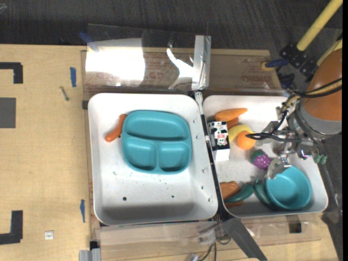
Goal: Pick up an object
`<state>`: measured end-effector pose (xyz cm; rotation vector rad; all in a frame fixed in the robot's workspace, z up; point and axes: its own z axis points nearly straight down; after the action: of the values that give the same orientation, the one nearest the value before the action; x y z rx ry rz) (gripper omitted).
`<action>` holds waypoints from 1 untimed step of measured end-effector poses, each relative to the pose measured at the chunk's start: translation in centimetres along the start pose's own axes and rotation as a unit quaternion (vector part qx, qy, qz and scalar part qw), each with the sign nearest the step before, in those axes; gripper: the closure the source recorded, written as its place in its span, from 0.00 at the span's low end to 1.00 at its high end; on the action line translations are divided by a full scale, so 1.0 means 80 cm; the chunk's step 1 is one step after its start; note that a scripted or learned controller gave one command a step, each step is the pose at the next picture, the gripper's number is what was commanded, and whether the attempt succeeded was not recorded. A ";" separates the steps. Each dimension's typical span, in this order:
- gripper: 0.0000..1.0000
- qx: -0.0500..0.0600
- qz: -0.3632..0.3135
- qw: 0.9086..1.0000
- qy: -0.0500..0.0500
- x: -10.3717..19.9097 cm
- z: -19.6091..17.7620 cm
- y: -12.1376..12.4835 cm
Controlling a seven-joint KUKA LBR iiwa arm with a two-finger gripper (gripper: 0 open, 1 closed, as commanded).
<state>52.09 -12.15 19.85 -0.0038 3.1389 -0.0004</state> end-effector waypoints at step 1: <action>0.00 0.000 -0.015 1.000 -0.001 -0.011 0.131 0.000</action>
<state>53.01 -12.15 9.34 -0.0515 3.1361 -0.0005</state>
